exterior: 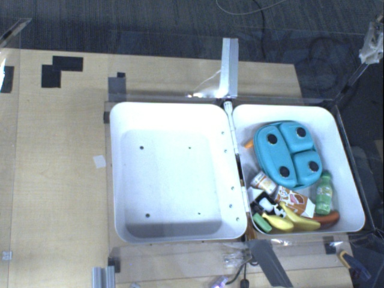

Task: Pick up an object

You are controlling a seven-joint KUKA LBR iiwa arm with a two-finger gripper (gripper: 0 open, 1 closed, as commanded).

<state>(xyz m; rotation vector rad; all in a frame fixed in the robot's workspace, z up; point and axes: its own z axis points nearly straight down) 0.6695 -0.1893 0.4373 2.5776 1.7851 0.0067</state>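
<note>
A pale wooden bench (54,179) bears a left bin (115,161) and a cluttered right bin (343,138); dark carpet (120,11) with a cable (255,6) lies beyond.

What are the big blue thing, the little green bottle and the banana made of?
The blue tray looks like moulded plastic: even colour, rounded edges, matte sheen. The green bottle seems translucent plastic with a paler cap. The banana is probably a plastic toy, being smooth and evenly yellow, though the view is too coarse to be sure.

Two white bins (171,116), wooden bench (54,161)
</note>
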